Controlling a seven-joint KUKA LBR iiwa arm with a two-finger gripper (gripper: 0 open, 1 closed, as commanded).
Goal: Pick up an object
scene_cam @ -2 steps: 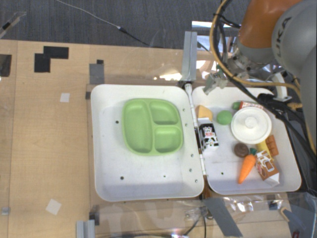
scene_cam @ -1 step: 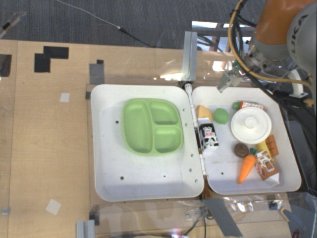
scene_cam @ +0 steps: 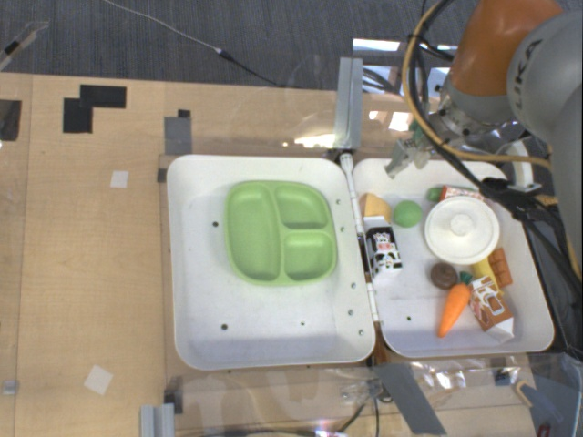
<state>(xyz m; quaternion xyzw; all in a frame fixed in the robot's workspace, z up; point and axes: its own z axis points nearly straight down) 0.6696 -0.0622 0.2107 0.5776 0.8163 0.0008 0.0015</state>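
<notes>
Bench: one wooden top carrying two shallow white bins side by side.
Left bin: one green divided plate with three compartments, lying flat just left of the divider between the bins.
Right bin: eight things counted, all placed here relative to the white round container.
White round container: one, upright, near the bin's middle.
Green ball: one, just left of the container.
Yellow-orange block: one, further left, by the divider.
Black-and-white carton: one, below-left of the container, just under the block.
Brown round piece: one, just below the container.
Carrot: one, below the brown piece, touching it.
Orange-and-white packet: one, below-right of the container, beside the carrot.
Red-and-green item: one, peeking out above the container.
Arm: one, above the container's far side.
Claw: above-left of the container, over the bin's far edge; cannot tell whether its fingers are apart or together.
</notes>
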